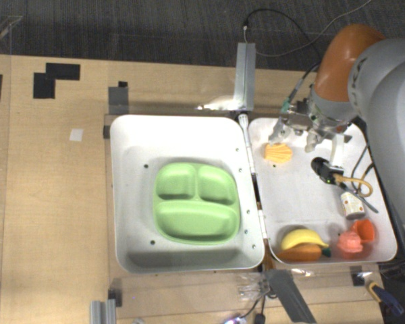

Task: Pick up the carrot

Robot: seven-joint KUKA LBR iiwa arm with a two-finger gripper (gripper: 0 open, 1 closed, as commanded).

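On the worktop (47,201), the left bin (128,181) held a green divided plate (196,202). The right bin (293,201) held a banana (302,237), the carrot (302,252) beneath it near the front rim, and a yellow ridged piece (278,153) below the gripper (298,133), whose state I could not tell.

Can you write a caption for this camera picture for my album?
Grey robot arm's gripper hovers in the right white bin; orange carrot lies by the yellow banana.

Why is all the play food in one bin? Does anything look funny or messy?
Nothing looks spilled or broken. The toys are crowded into the right bin: a banana lies on the carrot in the near corner, and a yellow piece sits apart near the gripper. The green plate lies flat in the left bin.
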